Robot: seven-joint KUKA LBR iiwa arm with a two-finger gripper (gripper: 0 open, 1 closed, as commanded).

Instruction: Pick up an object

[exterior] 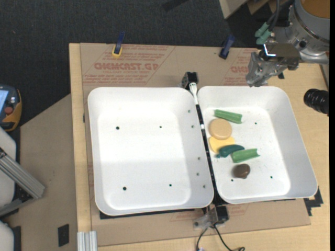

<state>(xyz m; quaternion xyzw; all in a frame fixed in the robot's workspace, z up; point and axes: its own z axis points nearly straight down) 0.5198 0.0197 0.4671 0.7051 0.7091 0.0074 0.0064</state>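
I see left bin (141, 192) bare, right bin (293, 140) with all objects. Gripper (260, 76) hangs above far rim of right bin, nothing between fingers; opening I cannot tell. Tan disc (221, 128) on yellow piece (214, 143), green pieces (228, 116) near, brown lump (241, 171) nearest.

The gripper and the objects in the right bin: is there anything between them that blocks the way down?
Nothing visible does. The gripper hangs over the far rim of the right bin, and the nearest piece, a green piece, lies uncovered on the bin floor with open white floor between.
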